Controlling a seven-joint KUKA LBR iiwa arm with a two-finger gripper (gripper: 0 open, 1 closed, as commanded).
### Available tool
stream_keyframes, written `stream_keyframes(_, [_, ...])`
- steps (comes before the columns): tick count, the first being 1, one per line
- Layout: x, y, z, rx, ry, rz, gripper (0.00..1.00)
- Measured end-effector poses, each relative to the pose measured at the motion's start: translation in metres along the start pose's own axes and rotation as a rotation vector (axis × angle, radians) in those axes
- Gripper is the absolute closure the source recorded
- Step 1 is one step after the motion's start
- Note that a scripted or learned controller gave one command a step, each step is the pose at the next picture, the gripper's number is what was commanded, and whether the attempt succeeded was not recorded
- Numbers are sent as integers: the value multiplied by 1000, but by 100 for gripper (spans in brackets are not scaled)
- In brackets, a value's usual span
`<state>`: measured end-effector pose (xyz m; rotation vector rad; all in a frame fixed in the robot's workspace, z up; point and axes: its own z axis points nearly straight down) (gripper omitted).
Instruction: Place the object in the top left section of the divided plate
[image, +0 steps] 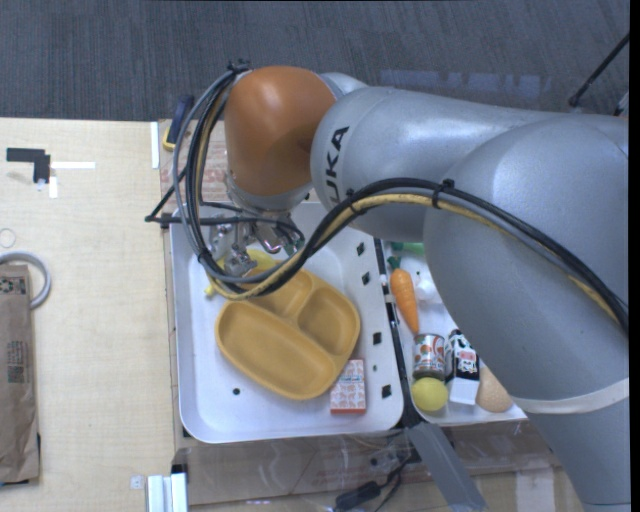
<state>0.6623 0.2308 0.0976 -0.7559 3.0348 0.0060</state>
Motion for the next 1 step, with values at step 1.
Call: stream_keyframes(1, [19, -40, -3, 0, -8, -316, 100])
